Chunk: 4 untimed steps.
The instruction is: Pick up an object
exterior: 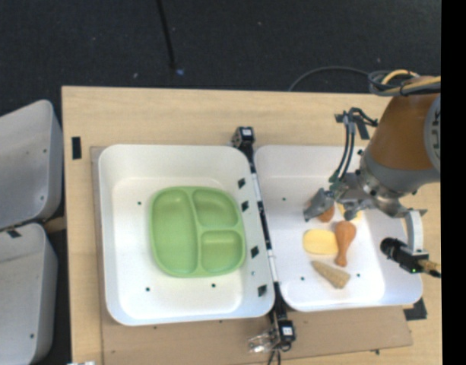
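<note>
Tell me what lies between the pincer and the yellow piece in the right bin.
Nothing visible. The pincer hangs over the right bin, above an orange item; the yellow piece lies just below it in the view, the drumstick beside it and a tan wedge farther down.

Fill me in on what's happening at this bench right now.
A grey and orange robot arm reaches in from the right over the right-hand bin. Its gripper hangs low by a small orange piece. Just below lie a yellow lump, a toy drumstick and a tan wedge. Nothing looks lifted yet. The left-hand bin holds a green divided tray, untouched.
</note>
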Each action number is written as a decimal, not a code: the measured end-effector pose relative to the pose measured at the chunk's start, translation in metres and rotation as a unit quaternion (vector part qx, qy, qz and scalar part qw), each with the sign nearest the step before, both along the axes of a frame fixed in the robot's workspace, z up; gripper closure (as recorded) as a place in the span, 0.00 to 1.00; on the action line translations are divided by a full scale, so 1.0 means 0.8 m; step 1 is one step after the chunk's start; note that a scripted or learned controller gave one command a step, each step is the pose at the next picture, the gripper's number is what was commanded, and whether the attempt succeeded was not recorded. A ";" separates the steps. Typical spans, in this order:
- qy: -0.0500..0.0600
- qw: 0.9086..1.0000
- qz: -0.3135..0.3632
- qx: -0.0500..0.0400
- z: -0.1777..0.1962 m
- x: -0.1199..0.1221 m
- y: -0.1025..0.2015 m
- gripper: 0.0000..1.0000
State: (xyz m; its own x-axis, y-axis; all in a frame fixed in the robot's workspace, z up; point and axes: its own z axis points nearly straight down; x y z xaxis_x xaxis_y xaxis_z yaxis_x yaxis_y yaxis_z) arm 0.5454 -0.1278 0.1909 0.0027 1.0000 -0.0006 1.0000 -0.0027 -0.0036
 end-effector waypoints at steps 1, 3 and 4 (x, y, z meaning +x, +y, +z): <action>0.000 1.000 0.001 0.000 -0.072 -0.012 0.002 0.00; -0.005 1.000 0.003 -0.001 0.009 0.004 0.001 1.00; -0.006 1.000 0.003 -0.001 0.074 0.006 -0.001 1.00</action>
